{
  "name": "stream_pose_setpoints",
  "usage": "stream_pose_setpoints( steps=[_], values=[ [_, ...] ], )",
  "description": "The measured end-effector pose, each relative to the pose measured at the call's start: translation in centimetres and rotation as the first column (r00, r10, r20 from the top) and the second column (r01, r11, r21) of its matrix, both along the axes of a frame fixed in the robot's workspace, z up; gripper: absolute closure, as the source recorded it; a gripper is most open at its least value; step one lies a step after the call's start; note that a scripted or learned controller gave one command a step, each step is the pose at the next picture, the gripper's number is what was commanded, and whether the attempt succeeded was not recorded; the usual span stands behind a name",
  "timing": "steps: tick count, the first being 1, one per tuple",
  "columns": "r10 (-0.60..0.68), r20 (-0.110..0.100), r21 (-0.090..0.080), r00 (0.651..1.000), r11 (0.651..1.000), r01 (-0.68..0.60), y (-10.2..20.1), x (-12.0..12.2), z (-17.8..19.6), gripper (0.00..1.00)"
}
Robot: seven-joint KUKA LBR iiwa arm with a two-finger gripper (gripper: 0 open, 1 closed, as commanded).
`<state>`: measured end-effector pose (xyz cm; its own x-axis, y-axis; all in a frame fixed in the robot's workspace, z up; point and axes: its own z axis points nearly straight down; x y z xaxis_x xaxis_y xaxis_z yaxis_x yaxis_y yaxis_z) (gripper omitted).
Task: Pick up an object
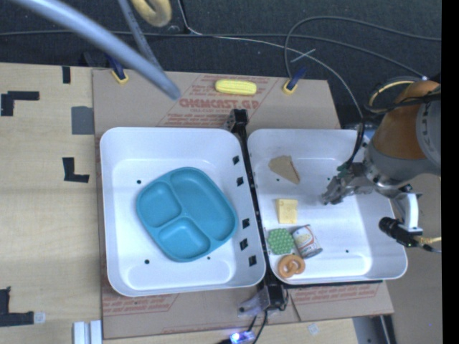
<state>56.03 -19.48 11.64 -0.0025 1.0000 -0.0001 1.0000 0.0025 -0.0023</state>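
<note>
Nearest, small brown pretzel (290,266), green round piece (280,241), printed can (307,241); jaws (334,191) blurry, can't tell their state, well clear of yellow square block (287,211).

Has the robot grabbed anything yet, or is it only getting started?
Nothing looks picked up yet. The gripper is low inside the right bin, over bare floor. The tan wedge, yellow square, green round piece, small can and pretzel all lie on the bin floor. The blue tray sits in the left bin. The grab is left.
</note>
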Motion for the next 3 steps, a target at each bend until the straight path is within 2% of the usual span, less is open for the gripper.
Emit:
stream_pose_setpoints(
  steps=[1, 2, 3],
  values=[
    [-0.001, 0.004, -0.001, 1.0, 1.0, 0.001, -0.1, 0.2, 4.2, 1.0],
    [-0.001, 0.008, -0.002, 1.0, 1.0, 0.001, -0.7, 0.7, 10.3, 1.0],
    [-0.001, 0.006, -0.002, 1.0, 1.0, 0.001, -0.6, 0.8, 14.8, 1.0]
  ],
)
